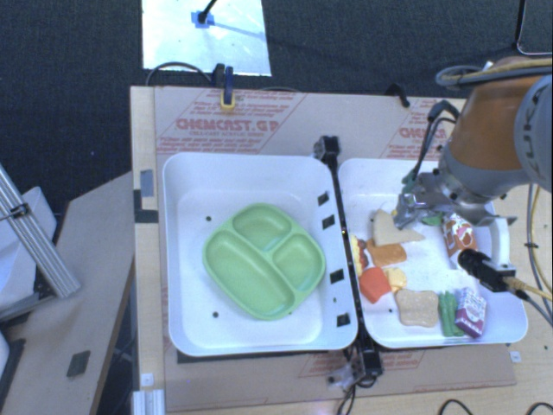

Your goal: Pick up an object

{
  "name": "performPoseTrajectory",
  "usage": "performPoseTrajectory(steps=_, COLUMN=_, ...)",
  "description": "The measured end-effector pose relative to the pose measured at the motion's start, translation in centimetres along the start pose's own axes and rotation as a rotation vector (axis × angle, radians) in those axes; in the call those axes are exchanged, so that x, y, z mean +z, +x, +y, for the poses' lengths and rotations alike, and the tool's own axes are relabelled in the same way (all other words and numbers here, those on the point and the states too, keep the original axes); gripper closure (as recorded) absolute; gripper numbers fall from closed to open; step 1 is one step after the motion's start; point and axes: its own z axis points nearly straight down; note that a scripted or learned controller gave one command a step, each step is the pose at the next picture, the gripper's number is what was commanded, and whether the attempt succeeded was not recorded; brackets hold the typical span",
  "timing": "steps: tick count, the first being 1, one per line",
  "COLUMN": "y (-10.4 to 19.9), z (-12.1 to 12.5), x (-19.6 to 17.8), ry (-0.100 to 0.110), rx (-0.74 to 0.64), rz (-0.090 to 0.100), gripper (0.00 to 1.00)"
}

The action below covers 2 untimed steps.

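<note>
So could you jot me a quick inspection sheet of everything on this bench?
Surface: bench bearing two white bins side by side.
Job's things: right bin holds toy food: cheese wedge, red piece, toast slice, green piece, purple box.
Clutter: green divided plate in left bin.
Grippers: gripper low over the right bin's far part, beside the cheese wedge.
Cables: black cable at the bench's far edge.
Surroundings: dark floor.

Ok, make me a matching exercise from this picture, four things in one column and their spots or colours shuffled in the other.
Things:
1. divided plate
2. toast slice
3. purple carton
4. gripper

Descriptions:
A. near right corner of the right bin
B. light green, in the left bin
C. over the cheese wedge
D. tan, near edge of the right bin

Pairs: 1-B, 2-D, 3-A, 4-C
</note>
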Motion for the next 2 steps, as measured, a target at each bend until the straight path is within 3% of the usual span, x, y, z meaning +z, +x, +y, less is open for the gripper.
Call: performPoseTrajectory(steps=2, y=10.7, z=-0.9, x=0.9, ry=-0.002, rx=-0.001, rz=0.000, gripper=1.00)
